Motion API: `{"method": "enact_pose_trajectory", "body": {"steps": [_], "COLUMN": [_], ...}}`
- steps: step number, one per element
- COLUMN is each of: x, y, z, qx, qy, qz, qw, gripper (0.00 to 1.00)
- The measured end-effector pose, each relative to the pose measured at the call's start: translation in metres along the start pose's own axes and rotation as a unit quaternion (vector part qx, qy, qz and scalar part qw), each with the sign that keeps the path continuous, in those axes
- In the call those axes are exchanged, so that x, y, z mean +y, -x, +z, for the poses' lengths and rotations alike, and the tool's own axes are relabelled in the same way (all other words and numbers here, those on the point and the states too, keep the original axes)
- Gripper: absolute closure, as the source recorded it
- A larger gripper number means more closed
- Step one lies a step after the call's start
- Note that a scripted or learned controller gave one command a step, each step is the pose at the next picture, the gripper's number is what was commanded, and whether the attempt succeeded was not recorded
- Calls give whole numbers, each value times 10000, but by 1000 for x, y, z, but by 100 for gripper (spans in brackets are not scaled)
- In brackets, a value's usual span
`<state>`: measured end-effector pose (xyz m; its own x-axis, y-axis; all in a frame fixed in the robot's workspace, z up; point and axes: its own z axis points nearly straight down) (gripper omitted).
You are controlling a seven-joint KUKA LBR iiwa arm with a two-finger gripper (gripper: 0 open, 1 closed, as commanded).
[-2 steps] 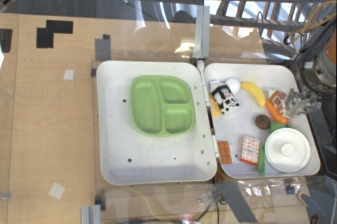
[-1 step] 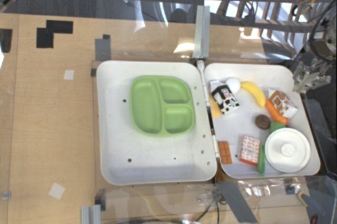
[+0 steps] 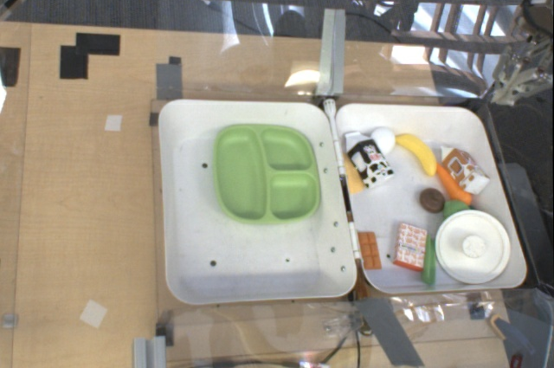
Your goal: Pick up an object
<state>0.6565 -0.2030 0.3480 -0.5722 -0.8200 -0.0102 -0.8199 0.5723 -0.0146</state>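
Note:
The right bin (image 3: 493, 141) holds several small items. A black-and-white cow-patterned carton (image 3: 370, 163) lies at its far left, beside a white egg shape (image 3: 382, 138). A yellow banana (image 3: 418, 153), an orange carrot (image 3: 452, 184) and a brown-and-white box (image 3: 464, 170) lie to the right. Nearer the front are a brown round piece (image 3: 432, 200), a white round bowl (image 3: 472, 245), a red-and-white packet (image 3: 410, 246), a green piece (image 3: 429, 261) and a brown bar (image 3: 370, 249). My gripper (image 3: 518, 76) hangs blurred beyond the bin's far right corner, apart from everything.
A green divided plate (image 3: 267, 174) lies in the left bin (image 3: 186, 254). A metal divider post (image 3: 331, 54) stands behind the bins where they meet. Wooden bench top (image 3: 78, 184) stretches to the left.

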Motion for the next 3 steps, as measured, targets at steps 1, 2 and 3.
{"method": "enact_pose_trajectory", "body": {"steps": [1, 2, 3], "x": [48, -12, -13], "y": [-35, 9, 8], "z": [94, 15, -59], "qx": [26, -2, -1], "qy": [67, -9, -15], "qz": [-930, -946, -1262], "qw": [9956, 9955, 9920], "gripper": [100, 100, 100]}}
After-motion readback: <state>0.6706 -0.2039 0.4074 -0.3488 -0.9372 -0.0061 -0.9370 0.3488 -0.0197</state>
